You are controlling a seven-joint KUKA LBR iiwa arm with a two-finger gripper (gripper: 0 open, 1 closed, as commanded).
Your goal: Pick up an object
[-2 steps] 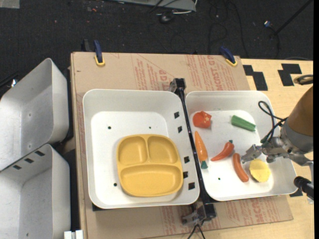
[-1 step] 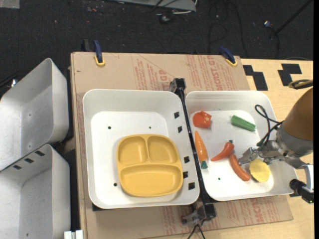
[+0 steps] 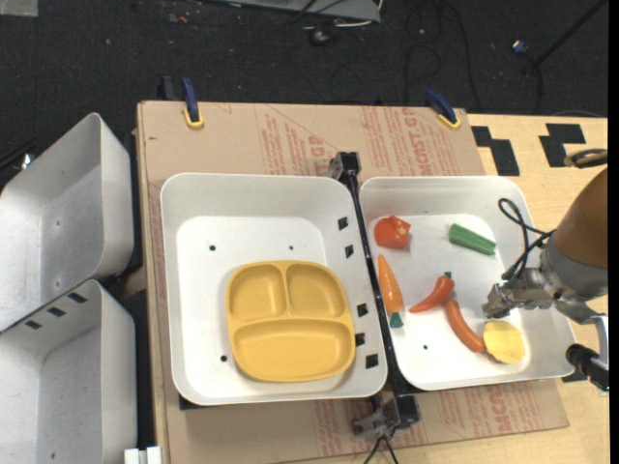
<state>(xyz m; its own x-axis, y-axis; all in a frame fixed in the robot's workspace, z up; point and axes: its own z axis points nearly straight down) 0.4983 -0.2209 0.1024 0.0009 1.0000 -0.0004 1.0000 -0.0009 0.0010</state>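
The right bin (image 3: 426, 193) holds a red tomato-like piece (image 3: 393, 231), a green piece (image 3: 472, 239), an orange carrot (image 3: 389, 285), a red chili (image 3: 434, 295), an orange sausage-shaped piece (image 3: 464, 327) and a yellow piece (image 3: 504, 341). My gripper (image 3: 500, 303) reaches in from the right and hovers at the bin's right side, just above the yellow piece and beside the sausage-shaped piece's far end. Nothing shows between its fingers. The arm's orange band (image 3: 590, 222) is at the right edge.
The left bin (image 3: 193, 211) holds a yellow divided plate (image 3: 288, 321). A black divider (image 3: 366, 278) runs between the bins. Two more white bins (image 3: 58, 201) stand off the bench at the left. Cables (image 3: 517, 222) trail over the right bin's far right corner.
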